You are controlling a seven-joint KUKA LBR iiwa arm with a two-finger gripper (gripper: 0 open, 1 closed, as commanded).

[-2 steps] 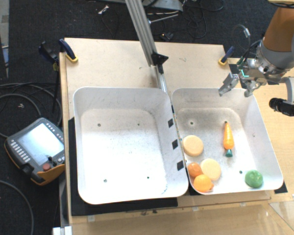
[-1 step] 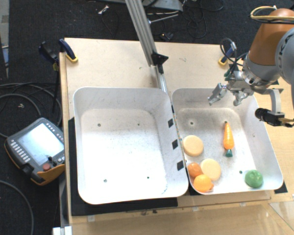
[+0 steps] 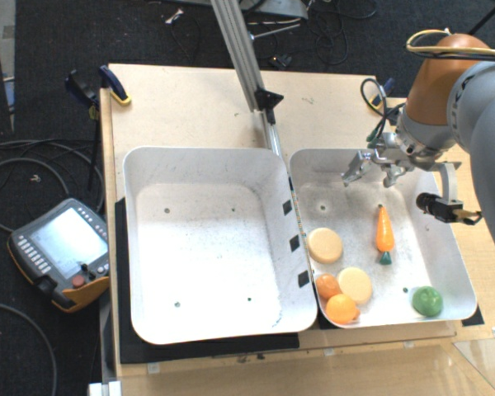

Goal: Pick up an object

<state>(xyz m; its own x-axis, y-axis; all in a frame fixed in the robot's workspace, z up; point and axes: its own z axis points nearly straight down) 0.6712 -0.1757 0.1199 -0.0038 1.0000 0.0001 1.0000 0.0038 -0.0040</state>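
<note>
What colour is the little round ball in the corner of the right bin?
Green. The small round ball shows best in the camera view, near the right white bin's front corner.

Two white bins point(image 3: 206, 246) point(image 3: 445, 246) are sitting side by side. Lying in the right one: one carrot point(image 3: 384, 231), one green ball point(image 3: 427, 301), two pale round discs point(image 3: 325, 245) point(image 3: 355, 285), two orange balls point(image 3: 341, 308) point(image 3: 327, 285).

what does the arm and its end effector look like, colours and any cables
The arm is smooth rounded grey with an orange band above the wrist. A pale yellowish cable loops over the orange section. The end effector is a small bare-metal silver assembly with thin fingers, and a black fitting hangs on a bracket beside it.
</note>
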